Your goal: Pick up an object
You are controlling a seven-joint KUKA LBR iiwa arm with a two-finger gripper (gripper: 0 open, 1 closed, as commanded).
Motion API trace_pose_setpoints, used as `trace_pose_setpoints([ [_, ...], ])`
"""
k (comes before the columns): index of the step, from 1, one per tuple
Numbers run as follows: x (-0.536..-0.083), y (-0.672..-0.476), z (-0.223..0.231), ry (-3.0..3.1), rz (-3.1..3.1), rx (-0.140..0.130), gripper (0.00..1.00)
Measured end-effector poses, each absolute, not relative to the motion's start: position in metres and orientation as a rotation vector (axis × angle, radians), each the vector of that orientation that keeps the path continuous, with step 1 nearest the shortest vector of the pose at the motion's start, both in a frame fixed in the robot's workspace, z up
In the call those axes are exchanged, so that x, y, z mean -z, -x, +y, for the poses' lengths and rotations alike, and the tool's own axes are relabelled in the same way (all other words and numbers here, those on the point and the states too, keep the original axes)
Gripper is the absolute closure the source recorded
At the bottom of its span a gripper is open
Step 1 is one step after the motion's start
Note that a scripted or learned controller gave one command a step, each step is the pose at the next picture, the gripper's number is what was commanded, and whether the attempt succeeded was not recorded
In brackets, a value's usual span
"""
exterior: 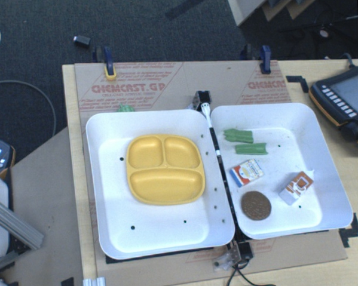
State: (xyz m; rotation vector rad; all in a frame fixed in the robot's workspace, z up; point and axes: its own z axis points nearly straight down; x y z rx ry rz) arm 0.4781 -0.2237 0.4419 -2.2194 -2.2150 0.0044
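Left bin (104,191): holds a yellow divided plate (165,169), lying flat
Right bin (330,179): two green pieces (245,142) far left, a small carton (247,172) near them, a brown disc (256,205) nearest, a little box (296,187) to the right
Pincer: cannot tell its state
Risk: the carton and disc lie close, so a descent between them could nudge both; the flat disc may slip from a pinch
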Motion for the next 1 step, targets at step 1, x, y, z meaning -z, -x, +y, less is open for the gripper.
trace_pose_setpoints([
  [1,-0.3769,-0.5351,-0.2228,2.215,-2.222,-0.003,1.0],
])
